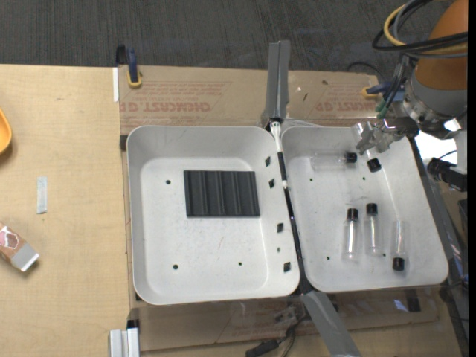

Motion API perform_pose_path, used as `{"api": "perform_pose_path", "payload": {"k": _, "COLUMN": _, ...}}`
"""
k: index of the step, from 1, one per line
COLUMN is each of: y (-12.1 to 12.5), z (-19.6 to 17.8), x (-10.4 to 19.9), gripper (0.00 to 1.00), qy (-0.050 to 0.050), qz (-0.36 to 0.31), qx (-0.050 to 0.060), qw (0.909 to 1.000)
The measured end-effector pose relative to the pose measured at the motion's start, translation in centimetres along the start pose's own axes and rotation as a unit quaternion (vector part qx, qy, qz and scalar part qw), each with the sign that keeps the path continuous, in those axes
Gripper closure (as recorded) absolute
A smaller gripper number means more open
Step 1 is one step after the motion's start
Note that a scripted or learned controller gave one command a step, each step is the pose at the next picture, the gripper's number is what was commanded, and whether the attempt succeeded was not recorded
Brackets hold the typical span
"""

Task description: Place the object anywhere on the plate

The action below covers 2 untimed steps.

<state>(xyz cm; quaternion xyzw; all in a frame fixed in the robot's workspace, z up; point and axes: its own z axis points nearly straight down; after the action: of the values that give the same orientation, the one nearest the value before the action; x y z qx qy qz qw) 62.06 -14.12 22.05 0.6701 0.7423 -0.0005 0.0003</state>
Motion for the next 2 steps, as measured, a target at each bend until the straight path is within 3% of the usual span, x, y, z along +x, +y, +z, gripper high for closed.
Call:
{"api": "perform_pose_path", "payload": {"k": 1, "y": -0.2, "z": -0.7, "x": 9.7, "gripper": 1.0, "qy": 0.0, "qz": 0.075, "qx": 0.001, "qw": 0.9972}}
{"api": "perform_pose_path", "payload": {"k": 2, "y": 0.1, "z": -0.4, "x": 17.1, "gripper": 1.0, "qy": -0.001, "qz": 0.198, "qx": 0.002, "qw": 0.9801}}
